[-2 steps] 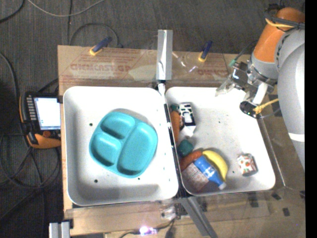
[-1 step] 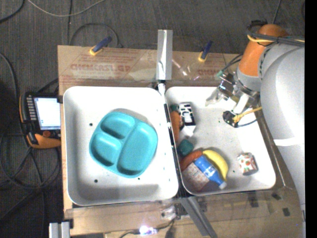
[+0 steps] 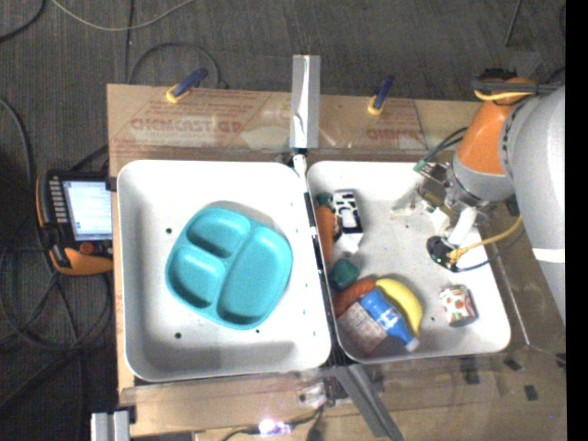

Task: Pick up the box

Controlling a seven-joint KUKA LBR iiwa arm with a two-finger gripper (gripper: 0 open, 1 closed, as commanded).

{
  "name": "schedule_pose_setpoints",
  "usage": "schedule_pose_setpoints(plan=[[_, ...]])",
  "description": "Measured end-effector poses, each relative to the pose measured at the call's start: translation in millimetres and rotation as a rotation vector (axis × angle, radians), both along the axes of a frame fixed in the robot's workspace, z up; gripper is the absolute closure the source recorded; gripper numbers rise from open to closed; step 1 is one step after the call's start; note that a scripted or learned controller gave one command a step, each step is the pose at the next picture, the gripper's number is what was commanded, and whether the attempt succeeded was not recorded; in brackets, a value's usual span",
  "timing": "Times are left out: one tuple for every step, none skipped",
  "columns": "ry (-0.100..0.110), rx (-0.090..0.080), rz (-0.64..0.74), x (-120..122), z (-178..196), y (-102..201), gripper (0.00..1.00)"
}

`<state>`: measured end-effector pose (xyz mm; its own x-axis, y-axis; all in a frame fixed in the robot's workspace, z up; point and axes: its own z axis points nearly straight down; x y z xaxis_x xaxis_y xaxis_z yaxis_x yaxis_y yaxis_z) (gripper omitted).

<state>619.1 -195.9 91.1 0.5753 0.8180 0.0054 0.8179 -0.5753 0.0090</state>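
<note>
A small black-and-white box lies in the upper left part of the right bin, next to the divider. My gripper hangs over the upper middle of that bin, to the right of the box and apart from it. Nothing shows in its grasp. The grey arm with its orange band comes in from the right edge.
An orange carrot-like piece, a teal lump, a banana, a blue-labelled pouch and a small red-and-white container lie in the right bin. A black cable loop hangs below the wrist. The left bin holds a teal divided plate.
</note>
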Motion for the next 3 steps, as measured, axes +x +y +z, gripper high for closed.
schedule_pose_setpoints(plan=[[0.014,0.003,-0.163,13,11,-6,0.00],[0.014,0.002,-0.189,28,20,10,0.00],[0.009,0.009,-0.246,26,0,-6,0.00]])
